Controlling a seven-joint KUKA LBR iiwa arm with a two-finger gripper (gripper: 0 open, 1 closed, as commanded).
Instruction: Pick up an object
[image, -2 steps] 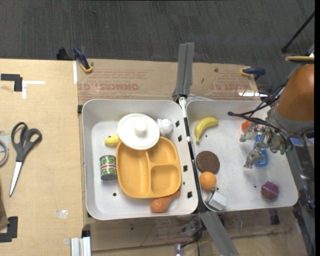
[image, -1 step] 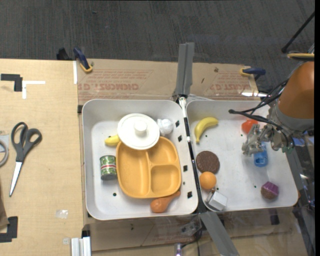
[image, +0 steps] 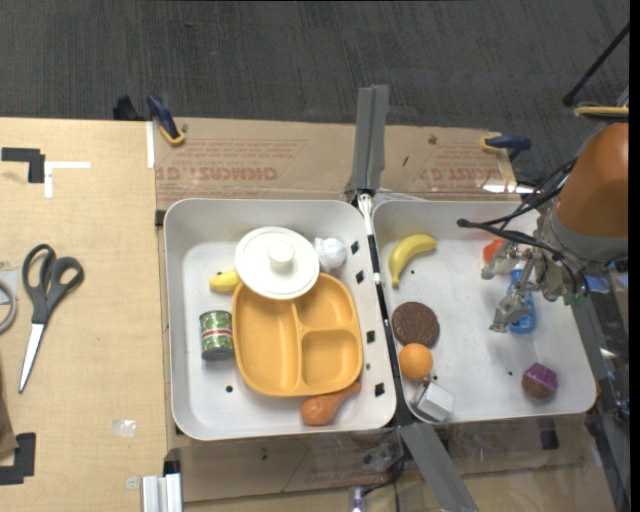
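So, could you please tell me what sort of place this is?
Probably a robotics lab bench set up for picking trials: two white bins of toy food such as a banana, a grey and orange arm, and cardboard clamped behind.

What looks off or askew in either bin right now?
In the left bin, the white lid sits on the rim of the orange divided tray, which overlaps an orange item at its front edge. Right bin: nothing spilled or damaged.
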